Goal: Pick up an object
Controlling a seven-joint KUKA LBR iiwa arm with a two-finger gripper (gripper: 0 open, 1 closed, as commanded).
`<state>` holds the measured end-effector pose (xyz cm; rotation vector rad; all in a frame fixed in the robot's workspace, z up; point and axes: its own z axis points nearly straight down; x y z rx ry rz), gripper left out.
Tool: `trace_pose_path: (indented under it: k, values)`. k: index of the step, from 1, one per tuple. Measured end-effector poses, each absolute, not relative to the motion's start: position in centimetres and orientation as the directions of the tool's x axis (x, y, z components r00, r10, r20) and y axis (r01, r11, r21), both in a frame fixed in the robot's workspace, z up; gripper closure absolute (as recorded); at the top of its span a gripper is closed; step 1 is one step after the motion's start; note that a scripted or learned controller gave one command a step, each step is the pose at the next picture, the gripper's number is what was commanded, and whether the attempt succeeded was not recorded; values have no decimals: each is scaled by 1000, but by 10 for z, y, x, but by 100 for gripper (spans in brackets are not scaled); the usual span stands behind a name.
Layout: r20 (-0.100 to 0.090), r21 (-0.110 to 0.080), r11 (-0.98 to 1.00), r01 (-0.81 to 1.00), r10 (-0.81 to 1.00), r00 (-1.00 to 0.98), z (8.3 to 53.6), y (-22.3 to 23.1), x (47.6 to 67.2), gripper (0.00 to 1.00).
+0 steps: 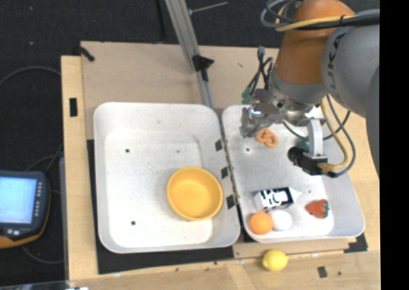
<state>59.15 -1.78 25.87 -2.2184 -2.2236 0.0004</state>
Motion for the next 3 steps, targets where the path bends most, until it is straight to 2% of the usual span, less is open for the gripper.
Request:
trace_pose_path:
  k: [1,2,3]
  values:
    - [0,2,7,1000,1000,-7,255,36,596,100]
    - [-1,1,6,1000,1000,-6,239,84,615,100]
    - [-2,1,2,1000,1000,-2,240,81,614,0]
